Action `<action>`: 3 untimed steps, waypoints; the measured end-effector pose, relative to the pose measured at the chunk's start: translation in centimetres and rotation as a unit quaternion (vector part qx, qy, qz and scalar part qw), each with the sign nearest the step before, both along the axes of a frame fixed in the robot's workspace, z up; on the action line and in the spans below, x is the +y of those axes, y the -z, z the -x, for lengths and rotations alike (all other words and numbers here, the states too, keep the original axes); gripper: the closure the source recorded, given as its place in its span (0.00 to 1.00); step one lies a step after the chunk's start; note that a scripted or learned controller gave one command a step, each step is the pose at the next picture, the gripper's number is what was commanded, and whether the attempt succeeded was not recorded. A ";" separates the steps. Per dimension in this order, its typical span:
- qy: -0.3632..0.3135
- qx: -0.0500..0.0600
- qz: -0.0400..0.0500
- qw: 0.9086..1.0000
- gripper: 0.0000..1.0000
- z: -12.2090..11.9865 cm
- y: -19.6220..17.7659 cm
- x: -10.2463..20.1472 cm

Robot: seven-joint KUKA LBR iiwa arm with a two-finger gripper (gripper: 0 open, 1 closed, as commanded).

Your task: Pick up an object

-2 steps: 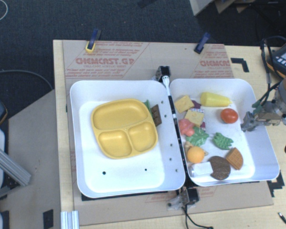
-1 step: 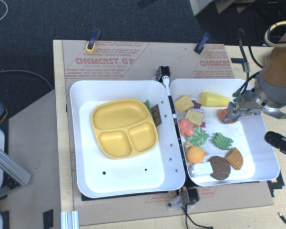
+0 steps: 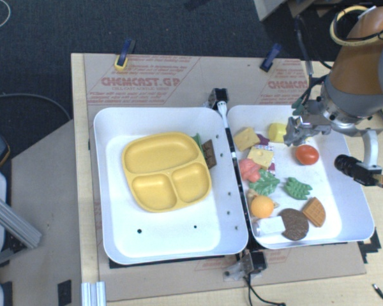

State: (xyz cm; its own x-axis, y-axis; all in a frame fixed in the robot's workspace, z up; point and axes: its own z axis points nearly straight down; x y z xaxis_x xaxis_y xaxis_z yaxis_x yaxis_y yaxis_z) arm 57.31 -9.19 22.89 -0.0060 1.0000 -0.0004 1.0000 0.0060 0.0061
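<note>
Above red tomato (image 3: pixel 306 154), gripper (image 3: pixel 298 132).

A yellow divided tray (image 3: pixel 166 178) lies in a white bin (image 3: pixel 108 190); a red tomato (image 3: pixel 306 154) nearby.

divided plate (image 3: pixel 166 179) in left bin (image 3: pixel 115 234), toy foods (image 3: pixel 277 187) in right bin (image 3: pixel 354 218), gripper (image 3: pixel 298 132) above them

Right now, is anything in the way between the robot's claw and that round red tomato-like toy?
Nothing visible. The gripper hangs just up-left of the round red toy tomato in the right white bin, with bare bin floor around the tomato.
</note>
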 end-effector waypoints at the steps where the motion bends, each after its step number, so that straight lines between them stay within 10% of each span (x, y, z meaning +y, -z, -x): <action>1: 0.000 0.000 0.000 1.000 1.00 -3.5 -0.3 5.2; 3: 0.002 0.005 0.000 1.000 1.00 -7.8 1.5 9.8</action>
